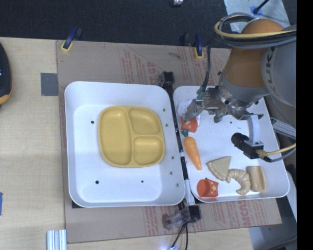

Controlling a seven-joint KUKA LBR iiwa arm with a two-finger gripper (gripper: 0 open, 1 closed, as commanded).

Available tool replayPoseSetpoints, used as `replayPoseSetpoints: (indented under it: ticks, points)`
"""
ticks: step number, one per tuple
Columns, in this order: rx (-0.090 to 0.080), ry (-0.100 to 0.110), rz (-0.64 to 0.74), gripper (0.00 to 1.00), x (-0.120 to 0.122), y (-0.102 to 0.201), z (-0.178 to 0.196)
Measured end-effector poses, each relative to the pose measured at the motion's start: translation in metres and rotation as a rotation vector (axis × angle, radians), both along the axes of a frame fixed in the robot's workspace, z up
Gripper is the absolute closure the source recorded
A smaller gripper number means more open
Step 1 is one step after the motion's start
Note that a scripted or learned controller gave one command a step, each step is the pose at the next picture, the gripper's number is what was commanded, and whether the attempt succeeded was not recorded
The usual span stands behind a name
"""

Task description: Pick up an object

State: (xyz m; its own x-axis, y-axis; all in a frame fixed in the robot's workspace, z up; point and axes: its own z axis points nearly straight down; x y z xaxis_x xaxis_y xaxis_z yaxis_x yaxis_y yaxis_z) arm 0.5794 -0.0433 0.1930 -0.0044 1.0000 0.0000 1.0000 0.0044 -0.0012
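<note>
Here the grey arm (pixel 250 61) with its orange band reaches in from the right and hangs over the upper left part of the right bin (pixel 274 191); its end effector (pixel 190 116) is low at that bin's left wall, just above a small red-orange piece (pixel 189 124) that lies partly under it; whether the piece is between the fingers, and whether they stand wide or narrow, I cannot tell, for the wrist body covers them. Just below lies an orange carrot (pixel 192 152), pointing down and to the right, near the wall between the bins; lower still, in the front left corner of the right bin, sits a red piece (pixel 207 188); to its right lie a pale wedge (pixel 219 166), a tan croissant (pixel 240 179) touching it, and a beige block (pixel 256 177) just beside the croissant. A black cable fitting (pixel 245 144) hangs from the arm above these. The left bin (pixel 81 100) holds a yellow divided plate (pixel 130 136) with three compartments, lying flat near its middle; both bins rest on a brown board (pixel 120 56) clamped to the bench (pixel 21 155).
</note>
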Motion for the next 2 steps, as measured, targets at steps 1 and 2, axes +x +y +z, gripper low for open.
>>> replayPoseSetpoints:
  ticks: [1,2]
  points:
    - [0.0,0.008,-0.002,0.0,-0.07,-0.022,-0.002]
    - [-0.001,0.001,0.003,0.0,-0.048,-0.006,-0.001]
